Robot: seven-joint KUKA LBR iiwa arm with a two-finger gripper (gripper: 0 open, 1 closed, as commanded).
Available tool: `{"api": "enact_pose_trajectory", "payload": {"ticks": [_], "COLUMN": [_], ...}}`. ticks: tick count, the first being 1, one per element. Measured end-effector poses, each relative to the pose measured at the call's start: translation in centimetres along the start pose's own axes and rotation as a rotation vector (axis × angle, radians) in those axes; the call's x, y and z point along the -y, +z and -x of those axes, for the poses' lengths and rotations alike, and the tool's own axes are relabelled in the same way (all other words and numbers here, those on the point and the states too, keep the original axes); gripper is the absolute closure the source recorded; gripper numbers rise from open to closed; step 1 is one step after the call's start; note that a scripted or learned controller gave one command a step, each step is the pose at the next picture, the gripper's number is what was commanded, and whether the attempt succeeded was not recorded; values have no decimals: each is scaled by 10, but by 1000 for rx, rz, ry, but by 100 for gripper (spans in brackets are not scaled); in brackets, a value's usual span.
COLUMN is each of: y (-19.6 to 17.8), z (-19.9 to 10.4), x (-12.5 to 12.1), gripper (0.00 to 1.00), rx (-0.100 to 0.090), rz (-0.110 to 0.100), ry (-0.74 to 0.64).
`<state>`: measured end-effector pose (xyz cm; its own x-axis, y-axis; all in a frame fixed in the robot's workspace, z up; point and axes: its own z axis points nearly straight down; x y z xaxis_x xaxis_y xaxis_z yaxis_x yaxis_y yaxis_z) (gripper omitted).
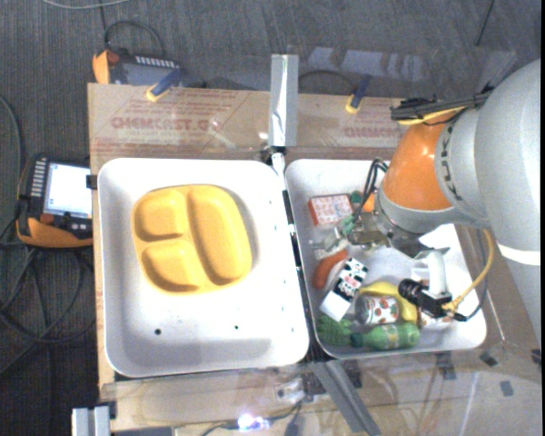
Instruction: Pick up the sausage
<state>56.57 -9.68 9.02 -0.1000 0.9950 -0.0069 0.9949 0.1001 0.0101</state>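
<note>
Overhead view of the counter (104,134) with two white bins side by side. You see the left bin (118,334) carrying a yellow divided tray (195,237). The right bin (472,330) carries the clutter: a small red-patterned box (330,209) near its far wall, a black-and-white spotted piece (351,278), a white block (334,306), a yellow item with a red label (381,307), and a green bottle-like item (381,337) along the near wall.

The sausage (331,267), reddish-orange and elongated, lies near the right bin's left wall, just beside the spotted piece and below the red-patterned box.

The arm (427,175) reaches over the right bin, and the gripper (368,230) hangs just to the right of and above the sausage as seen here. You cannot tell from this view how the gripper is set, nor whether it touches anything.

Judged from this layout, the step in hand is the approach: the sausage rests in the bin, not yet lifted. The next move calls for a short shift toward the bin's left wall, alignment across the sausage's narrow width, and a descent that avoids the spotted piece crowding its side.
</note>
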Motion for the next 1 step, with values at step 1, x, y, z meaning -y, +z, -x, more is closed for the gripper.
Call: {"api": "enact_pose_trajectory", "payload": {"ticks": [1], "y": [-9], "z": [0], "x": [-1], "gripper": [100], "rx": [0], "rz": [0], "ry": [-1]}}
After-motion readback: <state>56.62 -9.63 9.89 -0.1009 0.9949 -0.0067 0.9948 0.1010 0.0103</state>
